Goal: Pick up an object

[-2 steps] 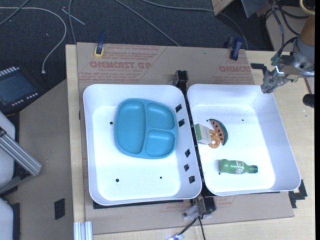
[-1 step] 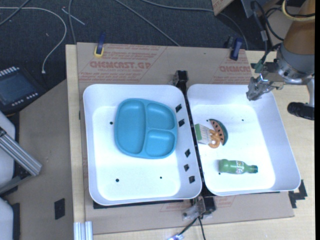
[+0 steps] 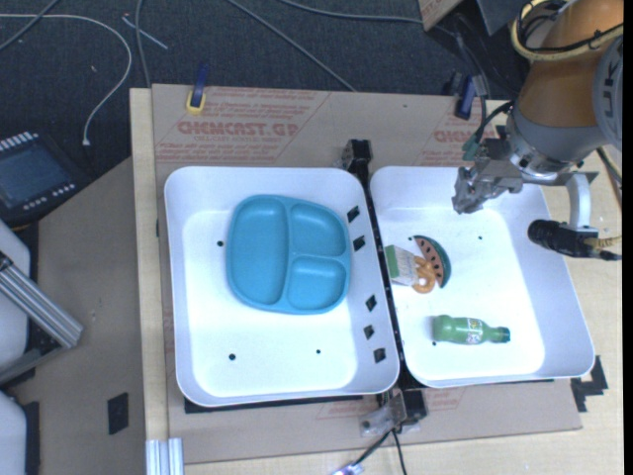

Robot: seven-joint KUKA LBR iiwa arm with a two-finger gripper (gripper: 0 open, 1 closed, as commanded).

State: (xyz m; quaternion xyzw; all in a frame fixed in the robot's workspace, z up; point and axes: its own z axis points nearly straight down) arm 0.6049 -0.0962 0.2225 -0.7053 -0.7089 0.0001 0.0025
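My gripper (image 3: pixel 471 200) hangs over the back part of the right bin (image 3: pixel 554 295), with nothing visible between its fingers. A green bottle (image 3: pixel 470 331) lies on its side near that bin's front. Just left of the bin's middle sits a small cluster: a dark round piece with an orange and green-white item (image 3: pixel 419 263). The cluster lies a short way in front and to the left of the gripper. A blue divided plate (image 3: pixel 288 253) rests in the left bin (image 3: pixel 198 295).
The two white bins are joined by a black clip strip (image 3: pixel 368 255) down the middle. They stand on a cardboard sheet (image 3: pixel 257 117). Cables trail over the dark floor behind the bench.
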